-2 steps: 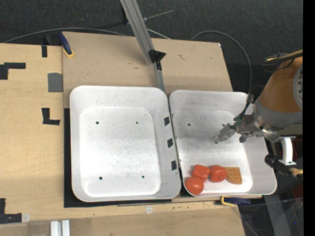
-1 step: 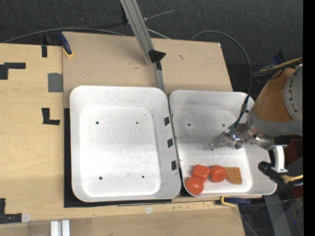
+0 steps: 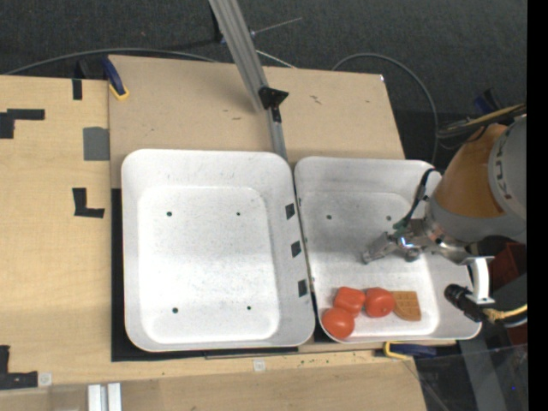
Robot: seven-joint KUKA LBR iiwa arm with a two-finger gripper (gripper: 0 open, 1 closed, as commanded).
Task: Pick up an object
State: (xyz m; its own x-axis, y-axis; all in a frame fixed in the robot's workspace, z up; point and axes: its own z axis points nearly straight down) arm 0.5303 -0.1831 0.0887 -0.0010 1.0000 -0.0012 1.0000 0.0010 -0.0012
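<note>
In the right bin (image 3: pixel 360 187), three red tomato-like pieces (image 3: pixel 355 306) lie in a cluster near the front wall, with a tan waffle-like cracker (image 3: pixel 407 305) just to their right. My gripper (image 3: pixel 377 252) reaches in from the right and hangs low over the bin's middle, above and slightly behind the red pieces. Nothing shows between its fingers. The grey arm with its orange band (image 3: pixel 467 182) rises at the right edge.
The left bin (image 3: pixel 205 247) stands beside the right one. A grey metal pole (image 3: pixel 244 45) slants across the bench behind the bins. Cables run over the dark floor at the back and right.
</note>
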